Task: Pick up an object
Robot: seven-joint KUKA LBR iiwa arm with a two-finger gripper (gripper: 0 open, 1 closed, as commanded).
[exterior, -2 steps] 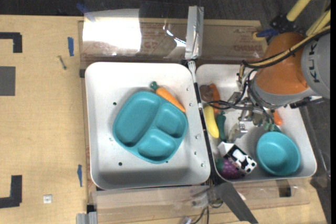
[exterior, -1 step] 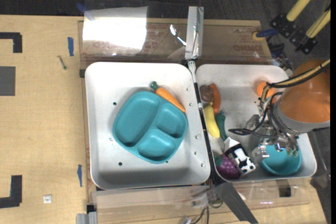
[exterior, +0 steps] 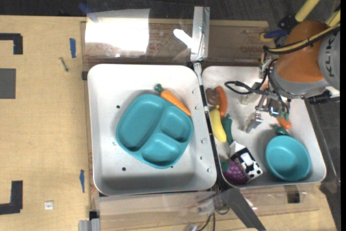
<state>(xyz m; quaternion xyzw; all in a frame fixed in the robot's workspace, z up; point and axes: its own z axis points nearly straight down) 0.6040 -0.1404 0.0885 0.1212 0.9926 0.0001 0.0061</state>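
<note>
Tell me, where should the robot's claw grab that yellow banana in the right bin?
Probably across the middle of the banana, coming straight down from above. It lies flat and long beside the bin wall, so fingers closing across its narrow width seem likeliest to fit, though the wall crowds one side.

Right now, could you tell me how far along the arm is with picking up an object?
Done: the gripper is over the right bin, above bare floor between the banana and the teal bowl. In hand: nothing visible between its fingers. Left: closing on an item and lifting it; the carrot lies on the teal plate in the left bin.
</note>
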